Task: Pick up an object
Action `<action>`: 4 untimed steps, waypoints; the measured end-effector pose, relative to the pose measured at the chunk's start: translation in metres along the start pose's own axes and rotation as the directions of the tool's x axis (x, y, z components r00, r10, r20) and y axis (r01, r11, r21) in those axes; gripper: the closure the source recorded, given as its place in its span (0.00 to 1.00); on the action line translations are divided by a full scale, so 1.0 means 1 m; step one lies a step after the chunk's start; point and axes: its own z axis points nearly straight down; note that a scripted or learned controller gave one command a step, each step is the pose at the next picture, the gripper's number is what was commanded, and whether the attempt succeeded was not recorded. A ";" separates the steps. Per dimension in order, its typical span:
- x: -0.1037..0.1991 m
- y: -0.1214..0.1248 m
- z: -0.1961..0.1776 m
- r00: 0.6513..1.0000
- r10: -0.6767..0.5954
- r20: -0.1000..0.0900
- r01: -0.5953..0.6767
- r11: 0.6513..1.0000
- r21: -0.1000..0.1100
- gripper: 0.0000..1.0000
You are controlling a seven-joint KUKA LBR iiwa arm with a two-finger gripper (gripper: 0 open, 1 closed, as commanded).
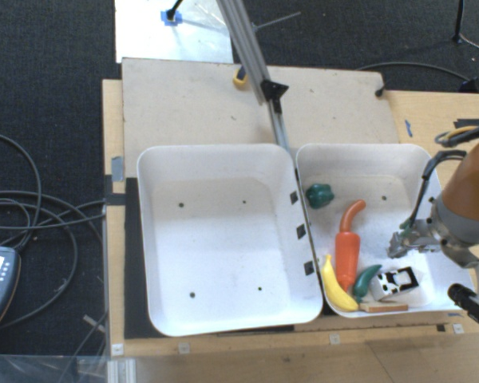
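Gripper [401,244] sits low in the right bin [367,159], near its right wall; can't tell its state from this angle. Nothing visibly held. Candidates all in that bin: carrot [348,250] mid-bin, banana [335,284] touching it at the front-left, green pepper [366,279] just beside, black-white block [399,281] below the gripper, small green piece [320,195] apart, up-left. Imo go for the block: closest, but crowded by the pepper, so descend straight and centre before closing.
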 end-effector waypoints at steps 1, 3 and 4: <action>0.004 0.006 -0.045 1.000 -0.005 0.001 0.005 1.000 -0.001 1.00; 0.020 0.012 -0.164 1.000 -0.006 0.002 0.006 1.000 -0.006 1.00; 0.073 0.029 -0.170 1.000 -0.010 -0.002 0.010 1.000 -0.001 1.00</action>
